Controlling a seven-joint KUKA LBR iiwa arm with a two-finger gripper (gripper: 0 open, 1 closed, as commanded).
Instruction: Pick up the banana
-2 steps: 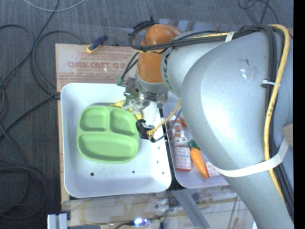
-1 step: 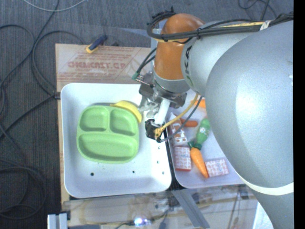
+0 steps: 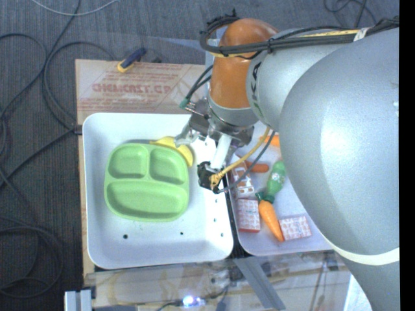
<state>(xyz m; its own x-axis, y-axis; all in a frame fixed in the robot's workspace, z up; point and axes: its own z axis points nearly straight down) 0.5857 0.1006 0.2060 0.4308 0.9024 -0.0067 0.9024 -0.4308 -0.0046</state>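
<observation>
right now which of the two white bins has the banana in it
The bin with the green plate; the banana lies at that plate's upper right corner. The other bin holds a carrot and small boxes.

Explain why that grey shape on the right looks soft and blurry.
Camera view: the grey robot arm sits near the lens, so it blurs; the green plastic divided tray and yellow banana lie sharp, evenly lit, with faint shadows.

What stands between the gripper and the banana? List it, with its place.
Nothing visible does. The gripper sits right over the banana, which lies in the left bin at the upper right corner of the green tray. The tray borders the banana's left side but is not between them.
</observation>
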